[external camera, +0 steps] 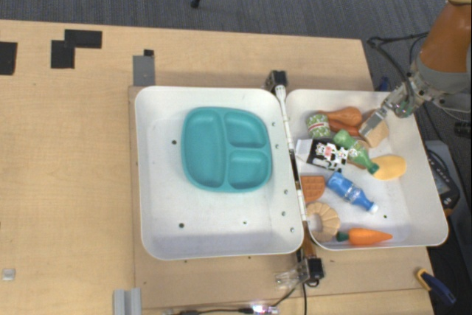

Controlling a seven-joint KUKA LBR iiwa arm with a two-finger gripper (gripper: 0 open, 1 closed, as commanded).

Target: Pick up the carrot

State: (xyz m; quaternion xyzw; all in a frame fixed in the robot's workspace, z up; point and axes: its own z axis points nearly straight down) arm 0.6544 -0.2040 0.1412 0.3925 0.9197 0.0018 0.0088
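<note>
Meanwhile, the small orange toy carrot with a green top (366, 237) lies untouched at the near edge of the right-hand shallow white bin (431, 192), well apart from the grey arm's claw (389, 112), whose grip state cannot be told, leaving the pick-up undone.

I see light wooden counter (66, 158) under both bins. Left shallow white plastic bin (158, 181) and right shallow white plastic bin (413, 181) sit directly on it, side by side, inner rims touching. Black rectangular patches (74, 46) on counter's far left. Small grey upright bracket (144, 68) at left bin's far corner. Black clamp (277, 77) at far end of seam between bins.
</note>
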